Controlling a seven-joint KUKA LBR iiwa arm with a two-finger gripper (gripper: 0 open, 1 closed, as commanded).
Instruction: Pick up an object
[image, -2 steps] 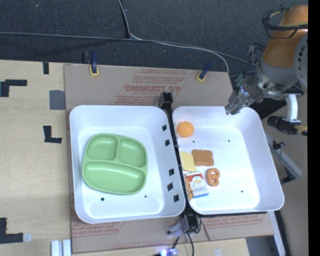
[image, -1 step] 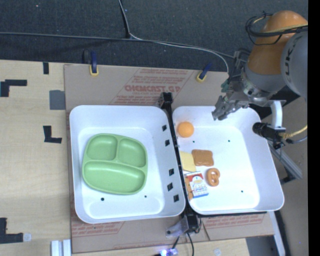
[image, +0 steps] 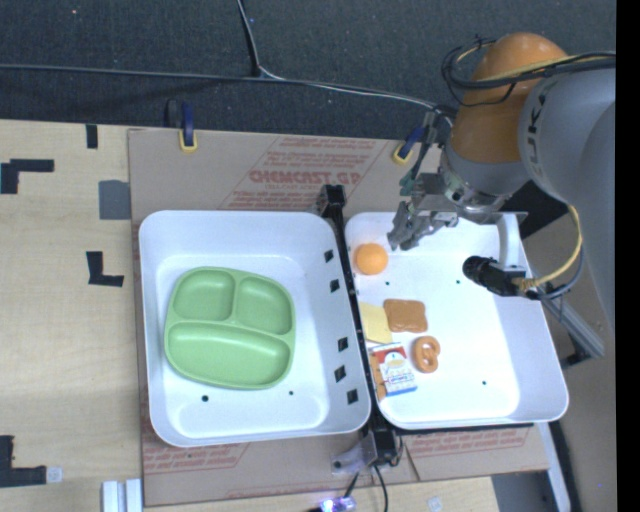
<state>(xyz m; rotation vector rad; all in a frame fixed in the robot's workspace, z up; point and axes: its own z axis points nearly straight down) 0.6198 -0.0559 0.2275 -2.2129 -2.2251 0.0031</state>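
Note:
The right white bin (image: 500, 380) holds an orange ball (image: 371, 259) near its far left corner. Nearer the front lie a brown toast slice (image: 405, 316), a yellow cheese slice (image: 375, 323), a small pretzel (image: 427, 354) and a red and white packet (image: 394, 371). My gripper (image: 408, 232) hangs over the far part of this bin, just right of and above the orange ball. Nothing shows between its dark fingers.
The left white bin (image: 180, 400) holds a green divided plate (image: 230, 327). A black divider with clips (image: 342, 300) runs between the bins. A black cable part (image: 490, 275) of the arm reaches over the right bin's right side.

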